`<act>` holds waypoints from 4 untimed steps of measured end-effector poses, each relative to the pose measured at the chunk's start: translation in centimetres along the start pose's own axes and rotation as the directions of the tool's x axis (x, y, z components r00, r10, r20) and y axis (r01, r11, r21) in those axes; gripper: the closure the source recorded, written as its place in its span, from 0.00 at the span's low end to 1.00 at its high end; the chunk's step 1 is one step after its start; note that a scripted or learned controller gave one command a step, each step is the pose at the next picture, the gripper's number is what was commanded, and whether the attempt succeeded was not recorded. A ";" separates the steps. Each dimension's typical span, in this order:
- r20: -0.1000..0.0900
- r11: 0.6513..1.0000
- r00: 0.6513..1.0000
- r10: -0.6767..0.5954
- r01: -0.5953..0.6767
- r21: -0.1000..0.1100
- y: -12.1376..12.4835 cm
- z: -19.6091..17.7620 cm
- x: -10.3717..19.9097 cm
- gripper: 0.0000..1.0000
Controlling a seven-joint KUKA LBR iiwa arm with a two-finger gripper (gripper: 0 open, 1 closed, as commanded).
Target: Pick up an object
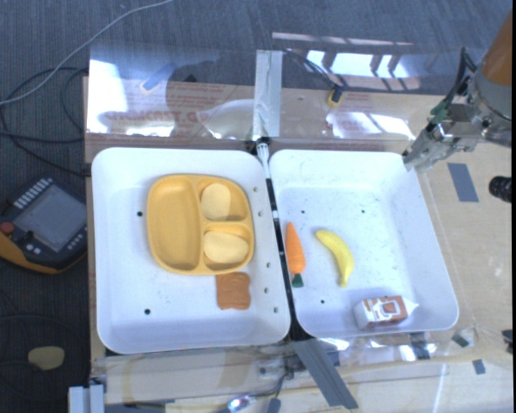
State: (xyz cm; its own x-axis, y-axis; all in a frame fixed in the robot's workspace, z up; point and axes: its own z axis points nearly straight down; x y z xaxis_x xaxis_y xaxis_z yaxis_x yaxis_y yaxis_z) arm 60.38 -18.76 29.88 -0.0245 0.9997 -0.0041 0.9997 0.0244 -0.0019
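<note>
Grey arm (490, 84) cut off at right edge | fingers (417, 155) blurred, grip unreadable | banana (336, 254) untouched

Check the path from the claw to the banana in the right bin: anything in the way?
Nothing visible blocks it. The claw sits at the right bin's far right corner, over the rim. The banana lies alone mid-bin, bare floor between them. The carrot and small carton lie off that line.
</note>
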 end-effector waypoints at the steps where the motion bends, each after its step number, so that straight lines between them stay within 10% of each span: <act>1: -0.002 0.976 0.976 0.220 -0.220 0.002 2.7 5.4 0.7 0.00; 2: 0.001 0.933 0.933 -0.359 0.359 -0.003 6.5 5.0 -2.5 0.00; 3: -0.001 0.982 0.982 0.191 -0.191 0.001 6.4 10.9 -3.7 0.00; 4: -0.001 0.881 0.881 0.472 -0.472 0.003 6.3 15.8 -2.0 0.00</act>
State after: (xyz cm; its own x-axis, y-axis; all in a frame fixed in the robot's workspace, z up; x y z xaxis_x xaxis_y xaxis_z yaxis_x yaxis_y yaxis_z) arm 66.67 -20.66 14.04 0.4506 0.8927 -0.0032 0.8927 -0.4507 -0.0029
